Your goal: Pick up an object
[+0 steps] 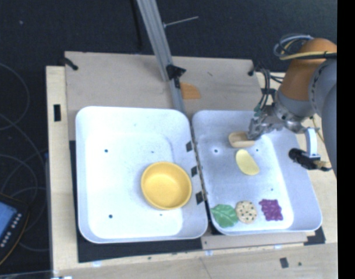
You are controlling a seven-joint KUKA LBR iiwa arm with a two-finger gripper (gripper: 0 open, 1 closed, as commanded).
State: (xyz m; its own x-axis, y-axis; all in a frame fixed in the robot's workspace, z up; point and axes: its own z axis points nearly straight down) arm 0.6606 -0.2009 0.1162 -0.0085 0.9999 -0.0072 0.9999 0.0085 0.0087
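Just left of the jaws (258,129), tan piece (238,139)

Right bin (294,179), far end: one tan, flattish piece (238,139), lying flat; its right end meets the gripper (256,130), grip not discernible. Just nearer the camera, apart from it: a pale yellow oval piece (247,163), lying flat at a slant. Near edge of the same bin, in a row left to right: a green leaf-shaped piece (224,214), a round speckled cookie (245,211) touching it, and a purple grape bunch (272,209) a little apart. Left bin (107,132): a yellow bowl (166,185), upright, toward the near right corner.
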